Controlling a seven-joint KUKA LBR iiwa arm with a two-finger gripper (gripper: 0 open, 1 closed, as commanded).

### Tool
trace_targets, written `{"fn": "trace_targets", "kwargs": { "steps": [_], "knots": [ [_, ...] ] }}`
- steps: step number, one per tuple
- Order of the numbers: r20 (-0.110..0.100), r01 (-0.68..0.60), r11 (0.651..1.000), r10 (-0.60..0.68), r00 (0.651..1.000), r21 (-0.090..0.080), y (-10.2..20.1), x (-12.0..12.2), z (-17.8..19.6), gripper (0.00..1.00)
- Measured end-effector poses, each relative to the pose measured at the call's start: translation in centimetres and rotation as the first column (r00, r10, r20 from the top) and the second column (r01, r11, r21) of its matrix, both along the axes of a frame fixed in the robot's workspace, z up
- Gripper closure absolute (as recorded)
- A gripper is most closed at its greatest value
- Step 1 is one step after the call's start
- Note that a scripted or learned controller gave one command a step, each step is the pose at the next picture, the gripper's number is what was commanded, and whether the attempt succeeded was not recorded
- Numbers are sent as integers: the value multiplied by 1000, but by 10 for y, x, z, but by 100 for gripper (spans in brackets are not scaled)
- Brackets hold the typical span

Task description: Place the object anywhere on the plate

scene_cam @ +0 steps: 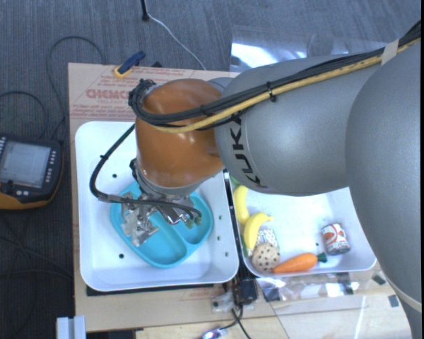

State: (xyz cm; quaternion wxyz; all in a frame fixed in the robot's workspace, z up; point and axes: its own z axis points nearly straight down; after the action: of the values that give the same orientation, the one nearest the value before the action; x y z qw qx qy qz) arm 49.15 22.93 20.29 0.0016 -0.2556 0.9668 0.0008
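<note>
A blue divided plate [171,251] lies in the left white bin [92,189]. My gripper [160,222] hangs low over the plate's far half, under the orange wrist band [173,136]. Its metal fingers [136,226] stand apart, and blue plate shows between them, so it looks open with nothing held. A small dark green thing [196,219] sits at the right fingertip on the plate's right side; what it is I cannot tell. The wrist hides the plate's far edge.
The right bin [360,260] holds a banana [252,223], a speckled round item [266,257], a carrot [295,263] and a small can [334,238]. The big grey arm covers that bin's far part. A pendant [21,169] lies on the floor at left.
</note>
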Motion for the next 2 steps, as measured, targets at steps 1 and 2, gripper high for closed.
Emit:
{"fn": "trace_targets", "kwargs": {
  "steps": [1, 2],
  "knots": [
    [-1, 0, 1000, 0, 1000, -1, 0, 0, -1, 0],
    [-6, -129, 992, 129, 992, -4, -67, 24, -55, 0]
  ]
}}
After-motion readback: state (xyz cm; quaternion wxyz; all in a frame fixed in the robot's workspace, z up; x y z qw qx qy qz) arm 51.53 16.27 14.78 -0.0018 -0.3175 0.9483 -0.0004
